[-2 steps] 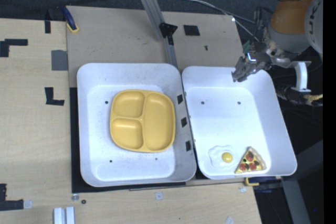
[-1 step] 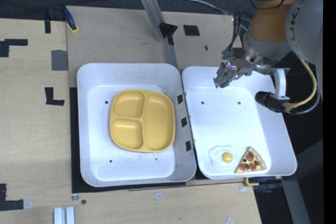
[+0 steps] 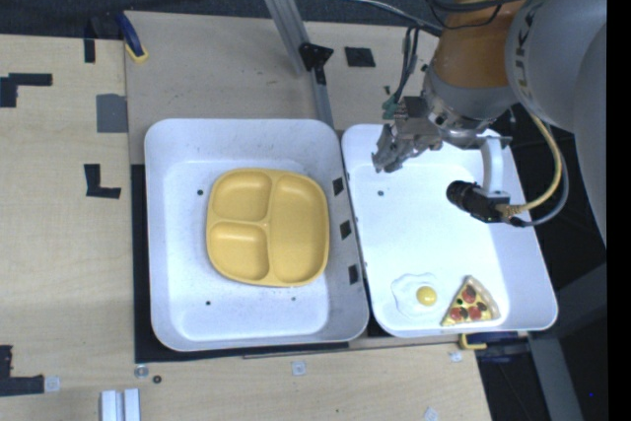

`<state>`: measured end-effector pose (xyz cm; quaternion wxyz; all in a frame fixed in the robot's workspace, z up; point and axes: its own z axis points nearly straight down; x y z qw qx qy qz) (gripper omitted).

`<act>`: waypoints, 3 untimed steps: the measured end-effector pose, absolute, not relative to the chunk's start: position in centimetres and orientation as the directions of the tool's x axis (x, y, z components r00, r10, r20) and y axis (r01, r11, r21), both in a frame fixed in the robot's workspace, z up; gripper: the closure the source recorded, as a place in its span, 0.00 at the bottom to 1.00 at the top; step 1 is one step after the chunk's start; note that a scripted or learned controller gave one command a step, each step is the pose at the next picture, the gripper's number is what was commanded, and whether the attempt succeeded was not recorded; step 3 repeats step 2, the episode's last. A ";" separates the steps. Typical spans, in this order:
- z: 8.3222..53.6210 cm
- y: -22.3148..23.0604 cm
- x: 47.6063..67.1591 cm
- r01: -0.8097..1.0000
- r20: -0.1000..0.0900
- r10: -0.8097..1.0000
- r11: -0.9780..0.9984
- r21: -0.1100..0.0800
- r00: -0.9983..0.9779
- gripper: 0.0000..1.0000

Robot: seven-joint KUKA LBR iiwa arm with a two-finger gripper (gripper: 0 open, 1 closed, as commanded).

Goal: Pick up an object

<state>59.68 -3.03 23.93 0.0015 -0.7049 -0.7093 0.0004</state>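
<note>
Nothing is picked up yet: the tool, whose finger state I cannot tell, hangs far above the flat fried-egg toy and triangular pizza-slice toy.

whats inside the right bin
A fried egg toy and a pizza slice toy lie side by side near the front edge of the right bin. The end effector covers its far corner.

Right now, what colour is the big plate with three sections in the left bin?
The divided plate is plain yellow, clear in the camera view.
</note>
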 end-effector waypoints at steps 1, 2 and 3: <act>24.4 1.5 57.6 1.000 0.001 1.000 0.006 -0.003 -0.006 1.00; 22.6 6.3 55.5 1.000 0.000 1.000 0.005 -0.005 -0.005 1.00; 22.6 6.3 55.5 1.000 0.000 1.000 0.005 -0.005 -0.005 1.00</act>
